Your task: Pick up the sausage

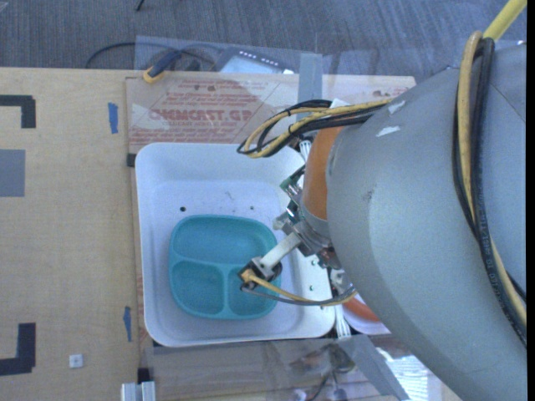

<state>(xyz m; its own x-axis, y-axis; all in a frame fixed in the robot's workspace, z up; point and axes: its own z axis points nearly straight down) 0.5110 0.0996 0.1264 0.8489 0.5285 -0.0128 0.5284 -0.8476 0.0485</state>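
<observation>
Grey arm (418, 224) nearest us, blocking almost everything on right. Wooden counter (67, 224) next in size. White bin (159, 182) holds teal three-part plate (205, 257). Gripper (311, 249) hangs over that bin's right side, just beside plate; we cannot tell its state. Sausage: we cannot place it. Orange-red sliver (364, 311) peeks from under arm, too little to name.

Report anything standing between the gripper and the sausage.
Cannot tell: the arm covers the right side of the white bin and whatever lies under it. Beside the arm, a teal divided plate lies in the bin.
</observation>
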